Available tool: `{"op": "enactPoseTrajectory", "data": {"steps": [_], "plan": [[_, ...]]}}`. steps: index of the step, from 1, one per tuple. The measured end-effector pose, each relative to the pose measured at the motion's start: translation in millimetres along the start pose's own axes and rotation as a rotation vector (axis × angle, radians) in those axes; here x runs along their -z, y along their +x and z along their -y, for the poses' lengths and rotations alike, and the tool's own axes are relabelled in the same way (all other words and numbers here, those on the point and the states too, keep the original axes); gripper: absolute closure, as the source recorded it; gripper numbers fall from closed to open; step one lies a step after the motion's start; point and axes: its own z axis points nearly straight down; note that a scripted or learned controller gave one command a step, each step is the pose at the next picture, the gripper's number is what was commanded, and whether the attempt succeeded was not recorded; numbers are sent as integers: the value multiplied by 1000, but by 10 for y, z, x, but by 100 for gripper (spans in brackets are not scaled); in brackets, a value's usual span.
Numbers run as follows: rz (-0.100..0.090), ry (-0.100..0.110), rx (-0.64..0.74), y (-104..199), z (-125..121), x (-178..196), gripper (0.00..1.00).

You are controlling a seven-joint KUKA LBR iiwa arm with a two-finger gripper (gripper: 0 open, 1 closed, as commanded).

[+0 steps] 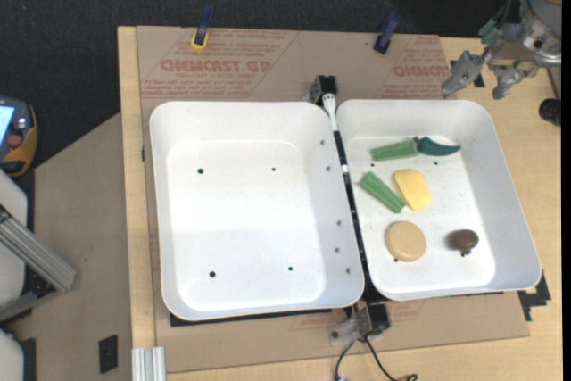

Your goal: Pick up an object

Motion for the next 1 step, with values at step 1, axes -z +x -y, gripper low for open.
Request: {"op": "enactPoseTrajectory", "data": {"steps": [1], "plan": [[2,-4,1,0,-8,114,100]]}}
